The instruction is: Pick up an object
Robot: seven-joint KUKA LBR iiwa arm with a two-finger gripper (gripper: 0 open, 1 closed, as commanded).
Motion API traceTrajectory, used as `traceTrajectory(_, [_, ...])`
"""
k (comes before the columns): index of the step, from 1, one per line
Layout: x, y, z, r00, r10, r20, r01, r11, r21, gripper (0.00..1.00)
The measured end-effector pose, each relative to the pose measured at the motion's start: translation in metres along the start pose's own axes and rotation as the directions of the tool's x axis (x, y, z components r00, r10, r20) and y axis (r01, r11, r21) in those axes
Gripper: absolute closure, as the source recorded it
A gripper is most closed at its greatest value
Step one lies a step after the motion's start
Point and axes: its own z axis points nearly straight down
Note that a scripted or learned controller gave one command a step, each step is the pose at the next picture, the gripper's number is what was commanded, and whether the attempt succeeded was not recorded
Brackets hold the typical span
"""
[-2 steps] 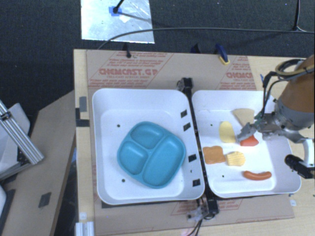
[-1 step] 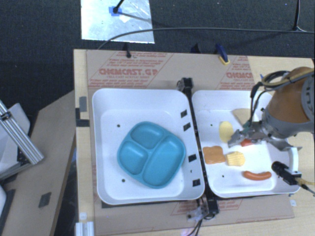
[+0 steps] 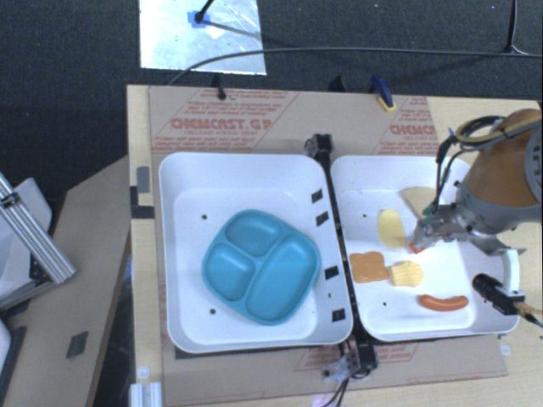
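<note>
— Pale yellow, that oval plastic piece in the right white bin; I'd guess that's what it's after. The jaws sit low just to its right, near the bin floor.

— Are they on it?

— No, apart from it, I'd say. Whether they're spread or closed I can't tell; the tip is a small blur with a speck of red at it.

— So what could go wrong?

— They could close on nothing, beside the piece. Or nudge it toward the flat orange toast-like piece and the ridged yellow chip-shaped piece just below, and then catch two edges at once.

— And the red-orange sausage-shaped toy?

— Further toward the front, well apart. The tan wedge behind the wrist is closer; the grey arm with its orange band partly covers it.

— The left white bin?

— Only carries a blue divided plastic plate. No trouble there. These flat things lie thin on the counter bins, so slipping seems likely.
</note>
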Motion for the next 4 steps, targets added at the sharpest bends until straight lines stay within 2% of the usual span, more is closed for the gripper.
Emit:
traceTrajectory(1, [-0.003, -0.003, -0.045, 1.000, -0.001, -0.002, 0.001, 1.000, 0.009, 1.00])
traceTrajectory(3, [-0.010, -0.001, -0.144, 1.000, -0.002, -0.001, 0.002, 1.000, 0.007, 1.00])
traceTrajectory(4, [0.045, -0.001, -0.134, 1.000, -0.006, -0.004, 0.006, 1.000, 0.012, 1.00])
